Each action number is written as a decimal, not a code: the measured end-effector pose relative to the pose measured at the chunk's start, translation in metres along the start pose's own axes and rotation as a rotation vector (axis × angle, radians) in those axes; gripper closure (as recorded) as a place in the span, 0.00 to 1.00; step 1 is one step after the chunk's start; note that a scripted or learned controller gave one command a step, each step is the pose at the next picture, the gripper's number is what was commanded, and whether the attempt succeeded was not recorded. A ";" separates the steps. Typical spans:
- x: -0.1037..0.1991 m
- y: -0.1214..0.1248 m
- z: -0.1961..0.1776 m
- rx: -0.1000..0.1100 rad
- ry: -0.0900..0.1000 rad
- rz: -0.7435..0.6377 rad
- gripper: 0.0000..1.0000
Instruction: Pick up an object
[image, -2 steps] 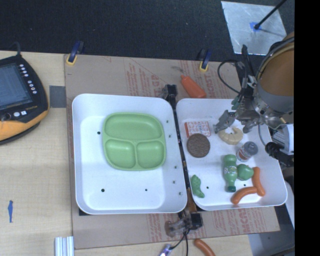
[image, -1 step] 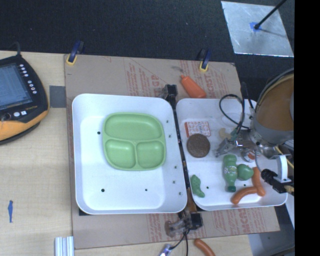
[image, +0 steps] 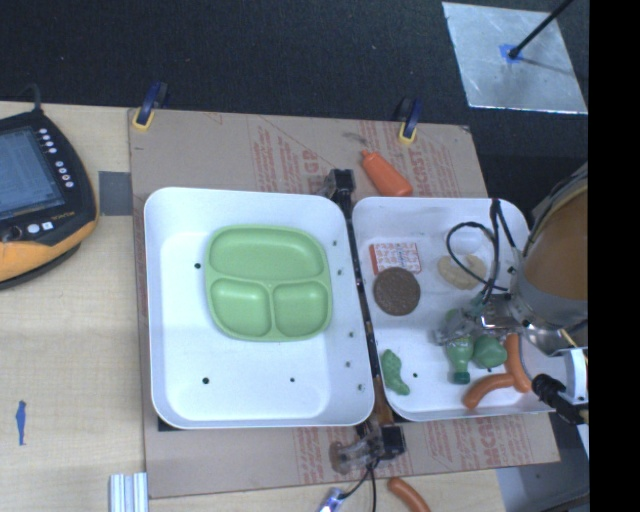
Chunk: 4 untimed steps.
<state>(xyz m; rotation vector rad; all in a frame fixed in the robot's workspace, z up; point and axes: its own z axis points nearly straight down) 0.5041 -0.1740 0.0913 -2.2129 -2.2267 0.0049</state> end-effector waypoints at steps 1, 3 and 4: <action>-0.038 0.064 -0.001 -0.002 0.000 0.002 0.00; 0.059 0.009 -0.010 0.001 -0.002 -0.007 1.00; 0.133 0.061 -0.102 -0.003 0.002 0.001 1.00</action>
